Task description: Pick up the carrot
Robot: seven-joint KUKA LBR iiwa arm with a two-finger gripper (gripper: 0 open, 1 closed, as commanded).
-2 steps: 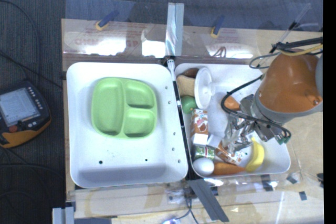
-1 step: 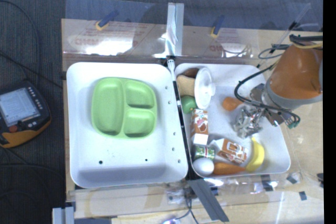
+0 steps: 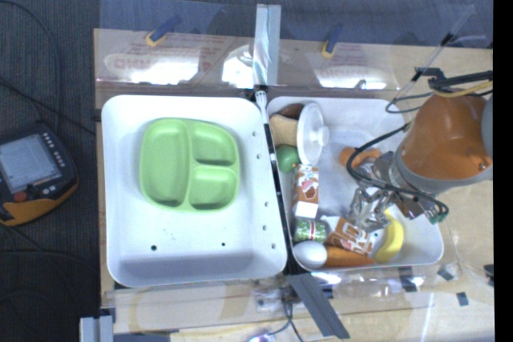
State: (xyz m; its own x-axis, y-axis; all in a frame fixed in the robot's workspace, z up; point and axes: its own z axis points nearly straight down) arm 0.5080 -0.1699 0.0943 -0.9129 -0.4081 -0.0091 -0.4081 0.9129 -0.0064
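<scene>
The gripper (image 3: 367, 212) is seen lowered into the right bin (image 3: 417, 252), below the orange band (image 3: 446, 138) of the arm; whether it is spread or pressed together cannot be told, since the metal parts blur together, and nothing can be seen clasped in it. Just beneath it a brown and orange packet (image 3: 349, 235) is found, and just to its right a yellow banana (image 3: 391, 239) is laid against the bin's near corner. The carrot (image 3: 348, 258) is seen lying flat along the near wall of the right bin, just below the packet, its thick end close to a white egg (image 3: 310, 255). Above the egg a green can (image 3: 311, 231) and a small red and white carton (image 3: 307, 187) are ranged along the wall between the bins. Further up, a white cup-like object (image 3: 311, 133), a brownish item (image 3: 284, 126) and something green (image 3: 286, 158) are gathered in the far left corner of that bin. A second orange object (image 3: 350, 157) is partly covered by black cables near the arm. In the left bin (image 3: 192, 252) a green divided plate (image 3: 191, 163) is held. Both bins are carried on the bench (image 3: 128, 52), and a black handheld controller (image 3: 34, 168) is laid on the floor to the left.
</scene>
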